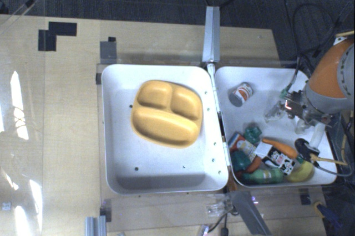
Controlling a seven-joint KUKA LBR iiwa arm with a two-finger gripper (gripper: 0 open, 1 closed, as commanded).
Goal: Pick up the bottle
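Note:
The green bottle [262, 175] lies on its side at the front edge of the right bin [260, 78], in a heap of small things. My gripper [288, 118] hangs over the middle right of that bin, behind the heap and apart from the bottle. Its pale fingers [274, 113] stand spread and open, with nothing between them. The arm's orange band [331, 70] shows at the right edge.
In the heap are an orange carrot [280, 147], a yellow banana [302, 172], a teal item [252, 134] and a black-and-white box [279, 160]. A small can [241, 93] lies at the bin's back left. The left bin [119, 135] holds a big yellow bread-like loaf [166, 113].

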